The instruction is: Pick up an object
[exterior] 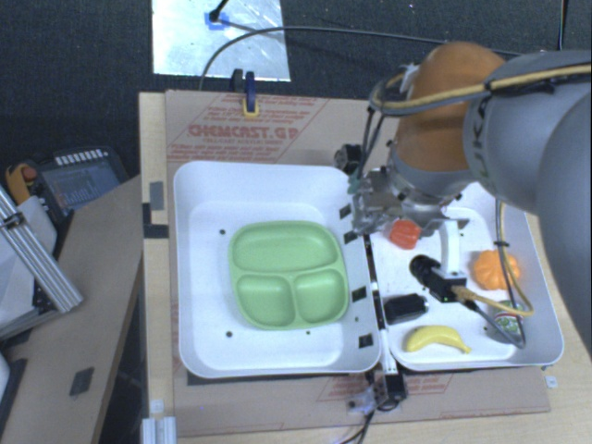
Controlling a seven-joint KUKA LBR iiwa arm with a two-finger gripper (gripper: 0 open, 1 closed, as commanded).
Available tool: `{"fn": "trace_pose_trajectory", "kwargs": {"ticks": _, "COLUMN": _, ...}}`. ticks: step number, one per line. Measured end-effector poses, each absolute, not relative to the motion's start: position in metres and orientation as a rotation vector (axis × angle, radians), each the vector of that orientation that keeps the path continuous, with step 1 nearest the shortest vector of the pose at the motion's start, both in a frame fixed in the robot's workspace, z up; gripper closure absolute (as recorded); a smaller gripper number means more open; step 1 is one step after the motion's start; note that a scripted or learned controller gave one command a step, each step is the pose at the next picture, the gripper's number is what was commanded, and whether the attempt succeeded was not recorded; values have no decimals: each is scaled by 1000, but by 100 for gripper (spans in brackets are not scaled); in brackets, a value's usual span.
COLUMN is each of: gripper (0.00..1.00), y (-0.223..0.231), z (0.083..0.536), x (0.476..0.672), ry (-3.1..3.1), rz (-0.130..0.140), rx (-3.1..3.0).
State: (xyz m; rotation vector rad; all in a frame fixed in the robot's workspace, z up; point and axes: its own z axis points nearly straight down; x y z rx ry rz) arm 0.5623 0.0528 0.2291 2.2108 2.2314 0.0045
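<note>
The gripper [400, 222] hangs low over the right bin [546, 340], just beside a small red-orange object [404, 235], likely the pick target; a banana [437, 339] and orange fruit [496, 268] lie farther off

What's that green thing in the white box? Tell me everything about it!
The green tray is a pale green divided plate, looking like smooth plastic. It has rounded corners and three sections: one long one at the far side and two smaller ones nearer the camera. It lies flat, slightly turned, in the middle of the left bin, with nothing in it.
</note>
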Motion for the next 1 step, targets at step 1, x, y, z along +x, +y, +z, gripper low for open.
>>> {"fn": "trace_pose_trajectory", "kwargs": {"ticks": 1, "gripper": 100, "y": 105, "z": 233, "x": 582, "ry": 2230, "rz": 7, "rx": 2211}}
